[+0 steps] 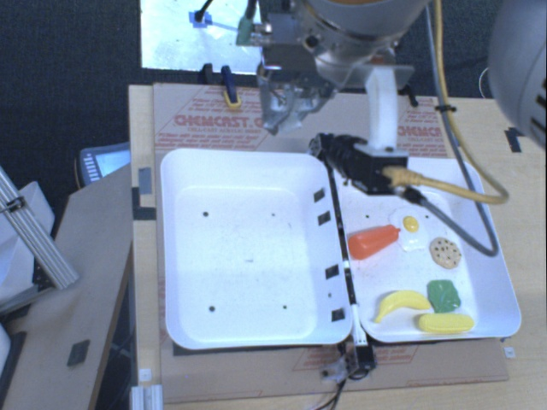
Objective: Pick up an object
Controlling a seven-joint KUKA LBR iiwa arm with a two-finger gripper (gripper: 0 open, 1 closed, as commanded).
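Tool (286, 109), grip state unreadable, high behind the bins: best lowered squarely over the orange carrot (373, 242), well apart.

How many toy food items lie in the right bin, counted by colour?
Yellow: 2, the banana and the yellow piece
Orange: 1, the carrot
Green: 1, the green piece
Tan: 1, the cookie
White with yellow: 1, the fried egg
Total: 6
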